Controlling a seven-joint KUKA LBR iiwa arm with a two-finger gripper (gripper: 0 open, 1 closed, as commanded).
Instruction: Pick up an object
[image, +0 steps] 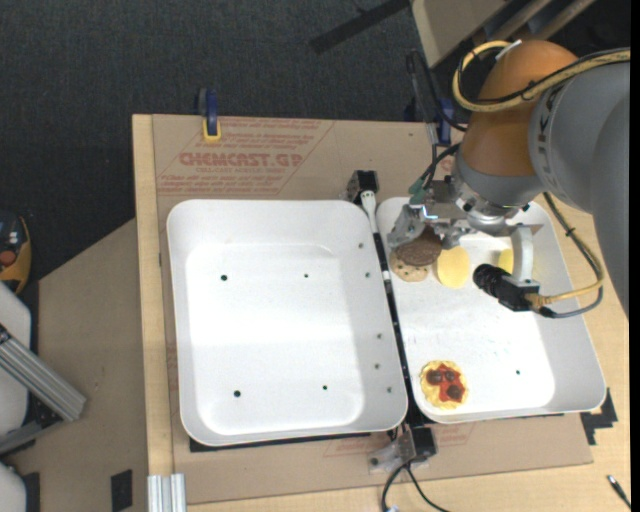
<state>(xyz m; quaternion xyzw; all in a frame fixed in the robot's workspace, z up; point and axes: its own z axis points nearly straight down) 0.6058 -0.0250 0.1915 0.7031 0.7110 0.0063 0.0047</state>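
The gripper (425, 232) is down in the right bin (500, 345), right over a brown cookie (411, 262); whether it grips, I cannot tell. A yellow piece (454, 267) lies beside, a small pizza (443, 384) nearer the front

Your grey KUKA arm with the orange band above its wrist (510, 110) reaches in from the right and bends steeply downward. Its metal two-finger gripper (428, 228) points down, low at the far end of the right side. You see black cable looping off the wrist.
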